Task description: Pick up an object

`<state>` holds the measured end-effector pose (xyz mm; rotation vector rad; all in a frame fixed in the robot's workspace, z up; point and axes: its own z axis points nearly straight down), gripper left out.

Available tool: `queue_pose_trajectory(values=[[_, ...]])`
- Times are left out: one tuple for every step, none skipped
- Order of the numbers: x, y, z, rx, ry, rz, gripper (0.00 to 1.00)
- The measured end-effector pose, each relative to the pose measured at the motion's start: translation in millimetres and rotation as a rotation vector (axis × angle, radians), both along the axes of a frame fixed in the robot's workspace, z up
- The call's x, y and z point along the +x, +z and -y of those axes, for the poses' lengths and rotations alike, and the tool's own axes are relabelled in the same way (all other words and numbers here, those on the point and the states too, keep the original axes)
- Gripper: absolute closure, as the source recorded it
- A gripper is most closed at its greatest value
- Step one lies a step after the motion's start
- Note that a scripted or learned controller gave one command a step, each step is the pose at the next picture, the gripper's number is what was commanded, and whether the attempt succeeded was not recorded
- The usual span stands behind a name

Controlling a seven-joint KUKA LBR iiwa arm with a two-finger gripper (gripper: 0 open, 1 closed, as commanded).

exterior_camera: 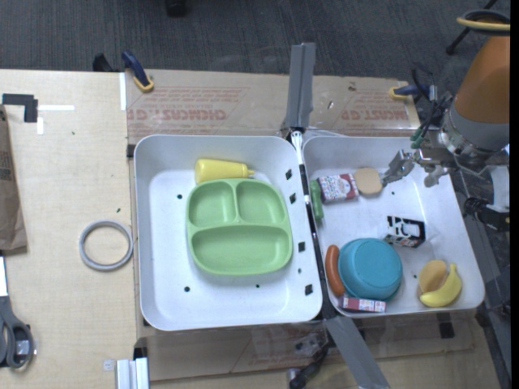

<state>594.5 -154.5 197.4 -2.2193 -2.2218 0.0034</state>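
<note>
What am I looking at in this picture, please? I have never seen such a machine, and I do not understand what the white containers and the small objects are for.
This is one photograph from a fixed camera above a workbench, looking down at a slant. The grey arm with the orange band is a robot reaching in from the right; its metal pincer hangs over the right shallow white bin. Nothing is visible between its fingers. That bin contains a round blue bowl, a yellow banana toy, a red sausage toy, a tan round cookie and some small packages. The left white bin holds a green divided plastic plate and a yellow bottle. The robot's job is picking up one object.
</note>
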Motion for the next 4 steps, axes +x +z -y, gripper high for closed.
queue_pose_trajectory(values=[[-72, -81, -13, -0.005, 0.049, 0.026, 0.00], [-3, -89, 14, -0.009, 0.095, 0.034, 0.00], [8, -89, 23, -0.005, 0.053, 0.032, 0.00], [7, -89, 42, -0.007, 0.111, 0.035, 0.00]])
